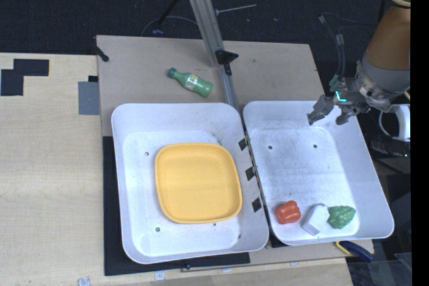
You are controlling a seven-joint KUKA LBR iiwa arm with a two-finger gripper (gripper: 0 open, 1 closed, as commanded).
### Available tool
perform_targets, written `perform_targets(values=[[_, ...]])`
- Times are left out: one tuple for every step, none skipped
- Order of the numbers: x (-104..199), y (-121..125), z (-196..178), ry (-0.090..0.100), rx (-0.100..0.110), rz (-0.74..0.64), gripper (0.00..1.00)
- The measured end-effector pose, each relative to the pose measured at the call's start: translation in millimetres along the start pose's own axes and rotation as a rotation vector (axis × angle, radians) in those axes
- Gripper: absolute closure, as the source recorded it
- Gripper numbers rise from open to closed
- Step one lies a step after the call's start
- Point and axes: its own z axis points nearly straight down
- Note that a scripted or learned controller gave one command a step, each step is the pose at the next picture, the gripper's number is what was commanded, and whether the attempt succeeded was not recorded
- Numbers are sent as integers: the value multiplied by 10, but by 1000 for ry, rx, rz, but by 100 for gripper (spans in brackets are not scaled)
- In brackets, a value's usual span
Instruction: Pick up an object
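Observation:
My gripper (330,115) hangs over the far right edge of the right bin (315,164), its two dark fingers spread apart with nothing between them. Three small objects lie at the bin's near edge, well below the gripper: a red pepper-like piece (288,212), a white block (314,219) and a green leafy piece (341,216). A yellow square plate (198,181) fills the middle of the left bin (134,137).
A green bottle (190,82) lies on the board behind the left bin. A slanted aluminium rail (209,17) rises behind the bins' divide. Black clips (249,173) sit along the seam between the bins.

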Motion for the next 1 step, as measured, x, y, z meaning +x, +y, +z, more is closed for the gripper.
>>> perform_targets(values=[[0, 0, 0, 0, 0, 0, 0]])
